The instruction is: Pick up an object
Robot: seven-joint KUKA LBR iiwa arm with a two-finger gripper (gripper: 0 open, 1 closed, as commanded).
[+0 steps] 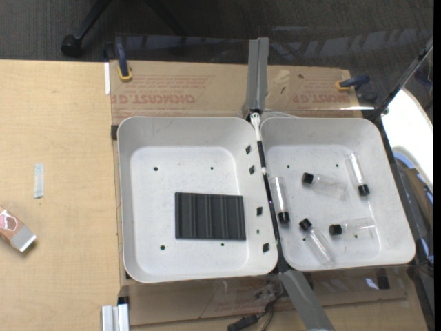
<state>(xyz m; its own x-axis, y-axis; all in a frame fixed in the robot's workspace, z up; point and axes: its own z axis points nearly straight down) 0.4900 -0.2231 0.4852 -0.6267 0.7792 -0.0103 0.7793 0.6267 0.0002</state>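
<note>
Several clear plastic vials with black caps lie in the right bin (386, 150). One vial (280, 197) rests along that bin's left wall. Another vial (357, 174) lies near the back right. A third vial (322, 183) sits in the middle, and two more vials (313, 236) (353, 227) lie near the front. A dark ribbed rectangular block (210, 216) lies flat in the left bin (138, 185).
The bins sit on cardboard (186, 92) clamped at the back. A wooden bench top (55, 150) extends left, with a small grey strip (38, 181) and a red and white object (14, 230) on it. A grey post (258, 74) stands behind the bins.
</note>
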